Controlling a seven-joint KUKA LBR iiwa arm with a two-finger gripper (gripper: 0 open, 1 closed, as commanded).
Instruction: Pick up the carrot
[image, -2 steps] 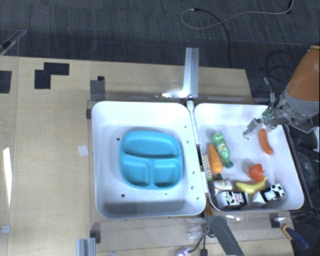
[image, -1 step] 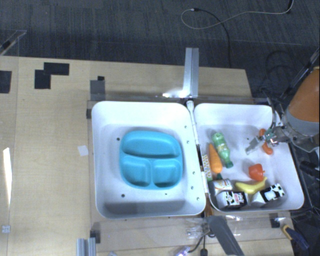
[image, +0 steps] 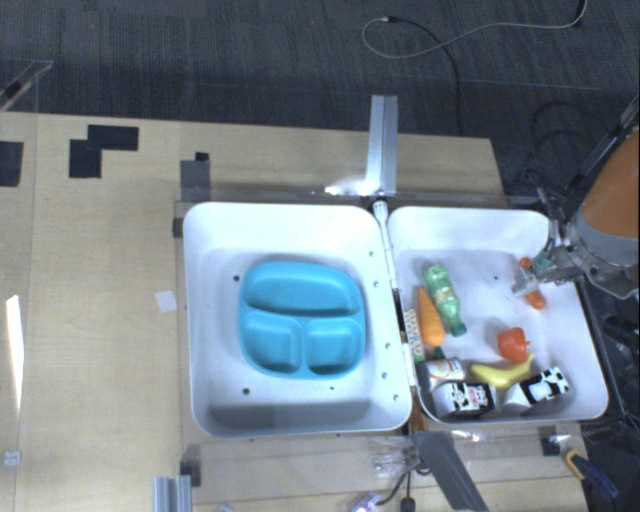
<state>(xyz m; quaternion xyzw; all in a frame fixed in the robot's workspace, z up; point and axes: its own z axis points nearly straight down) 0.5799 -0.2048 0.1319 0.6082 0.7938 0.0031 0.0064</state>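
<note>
The carrot (image: 430, 318) is an orange tapered piece lying lengthwise in the right bin (image: 480, 235), close to its left wall. Touching its right side is a green bottle-shaped item (image: 443, 297). My gripper (image: 535, 280) hangs over the right side of the same bin, well to the right of the carrot and apart from it. The grey arm with its orange band (image: 612, 200) comes in from the right edge. Nothing of the carrot is in the gripper.
A red tomato (image: 513, 343), a yellow banana (image: 503, 373) and two black-and-white cartons (image: 460, 395) (image: 546, 384) crowd the right bin's front. The left bin (image: 210, 300) holds a blue divided tray (image: 300, 315). A metal post (image: 383, 140) stands behind the bins.
</note>
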